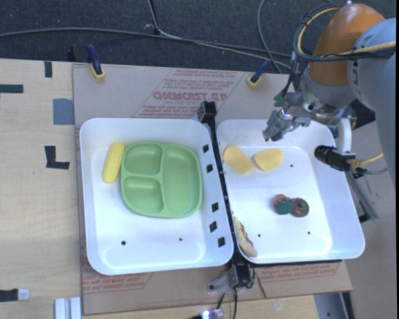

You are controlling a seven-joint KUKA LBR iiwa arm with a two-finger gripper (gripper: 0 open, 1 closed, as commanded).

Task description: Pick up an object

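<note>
So we've got the pincer hanging over the right bin's back edge, and honestly we can't tell how it's set. Just below it sit two yellow pieces, further down a small dark toy, and way off left the green divided plate with a corn cob.

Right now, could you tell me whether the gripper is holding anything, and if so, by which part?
Nothing is held. The gripper hangs above the far edge of the right bin, apart from the two yellow pieces lying below it.
</note>
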